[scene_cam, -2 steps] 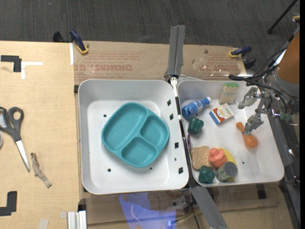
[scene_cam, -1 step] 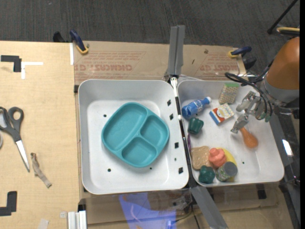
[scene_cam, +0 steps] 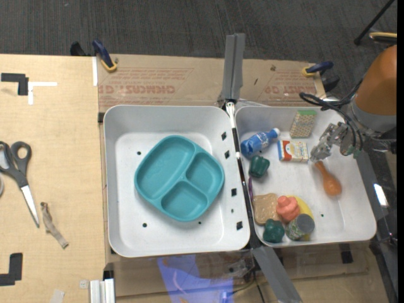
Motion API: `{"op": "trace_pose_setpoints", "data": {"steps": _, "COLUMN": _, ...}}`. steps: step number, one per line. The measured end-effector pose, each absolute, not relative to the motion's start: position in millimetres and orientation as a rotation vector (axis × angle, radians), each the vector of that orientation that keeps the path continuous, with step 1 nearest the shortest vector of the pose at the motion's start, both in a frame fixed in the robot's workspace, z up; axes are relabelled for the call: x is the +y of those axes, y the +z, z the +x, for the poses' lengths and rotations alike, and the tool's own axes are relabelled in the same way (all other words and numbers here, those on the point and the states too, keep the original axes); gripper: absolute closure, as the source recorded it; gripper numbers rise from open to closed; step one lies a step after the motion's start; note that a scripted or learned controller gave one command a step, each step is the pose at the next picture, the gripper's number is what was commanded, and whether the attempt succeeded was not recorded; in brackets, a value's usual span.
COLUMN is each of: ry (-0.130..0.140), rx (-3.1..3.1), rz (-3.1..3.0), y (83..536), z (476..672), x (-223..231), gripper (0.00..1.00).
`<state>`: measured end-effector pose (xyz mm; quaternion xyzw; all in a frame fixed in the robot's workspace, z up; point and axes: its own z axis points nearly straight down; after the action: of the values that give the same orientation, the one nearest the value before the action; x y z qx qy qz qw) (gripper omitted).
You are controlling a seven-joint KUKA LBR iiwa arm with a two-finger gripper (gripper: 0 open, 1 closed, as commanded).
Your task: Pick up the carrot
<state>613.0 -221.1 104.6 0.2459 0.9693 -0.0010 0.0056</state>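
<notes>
The carrot [scene_cam: 329,178] lies flat on the floor of the right bin [scene_cam: 353,232], close to the far-right wall, its thin end pointing up toward the tool [scene_cam: 333,141]. The tool sits just above that thin end, at the bin's upper right corner, and from this slant whether it is open or closed cannot be made out: too small, too much glare on the metal. Nothing sits between its tips that can be seen, so the carrot reads as not yet lifted. Call it early days: the arm is over the right spot, near the target, but the grasp and the lift are both left to do. Clutter is close by: a small carton [scene_cam: 294,151] just left of the tool, a blue bottle [scene_cam: 258,141] beyond that, and a heap of toy food [scene_cam: 285,217] at the near edge, well apart from the carrot. The left bin [scene_cam: 120,219] holds a teal tray [scene_cam: 180,178], out of play here. Carrot has clear room around it.
</notes>
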Motion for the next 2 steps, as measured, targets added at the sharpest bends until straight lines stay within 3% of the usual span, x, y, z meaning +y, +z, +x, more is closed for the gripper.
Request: {"op": "trace_pose_setpoints", "data": {"steps": 2, "ry": -0.001, "rx": 2.959, "rz": 1.044, "y": 328, "z": 588.1, "x": -222, "gripper": 1.00}}
